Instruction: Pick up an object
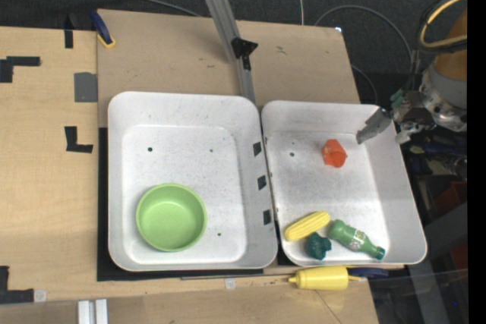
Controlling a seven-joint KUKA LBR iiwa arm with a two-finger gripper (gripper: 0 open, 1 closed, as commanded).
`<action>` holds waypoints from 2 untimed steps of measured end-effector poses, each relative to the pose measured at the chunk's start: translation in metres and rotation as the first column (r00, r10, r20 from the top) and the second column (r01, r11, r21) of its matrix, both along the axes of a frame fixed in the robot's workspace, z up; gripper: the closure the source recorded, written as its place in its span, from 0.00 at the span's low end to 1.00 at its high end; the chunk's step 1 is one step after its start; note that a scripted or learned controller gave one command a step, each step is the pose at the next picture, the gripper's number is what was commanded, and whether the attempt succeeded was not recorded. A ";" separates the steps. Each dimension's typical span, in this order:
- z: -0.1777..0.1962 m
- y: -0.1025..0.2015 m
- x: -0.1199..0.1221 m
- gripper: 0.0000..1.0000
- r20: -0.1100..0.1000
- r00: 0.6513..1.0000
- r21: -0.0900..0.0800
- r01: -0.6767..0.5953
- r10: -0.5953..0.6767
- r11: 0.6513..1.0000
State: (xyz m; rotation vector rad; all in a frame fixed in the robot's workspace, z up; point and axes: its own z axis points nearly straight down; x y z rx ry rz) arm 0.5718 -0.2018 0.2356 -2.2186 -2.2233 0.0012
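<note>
The gripper (pixel 377 125) hangs over the right bin's (pixel 395 186) far right rim; whether it is open or closed I cannot tell. A red piece (pixel 334 153) lies in that bin just left of it. Near the front sit a corn cob (pixel 306 225), a green bottle (pixel 355 237) and a dark green lump (pixel 318 246). The left bin (pixel 182 117) holds a green bowl (pixel 171 217).

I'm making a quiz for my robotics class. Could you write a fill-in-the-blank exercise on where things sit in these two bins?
1. The green bowl sits in the ____ bin.
2. The orange block lies in the ____ bin.
3. The corn cob lies beside a green ____.
4. The yellow bottle lies ____ the bins, on the bench.

Missing words: left; right; bottle; outside
</note>
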 end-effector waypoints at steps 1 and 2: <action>0.000 0.000 0.000 0.00 0.000 1.000 0.000 0.000 0.000 1.000; -0.045 0.006 0.001 0.00 -0.004 1.000 0.000 0.000 0.000 1.000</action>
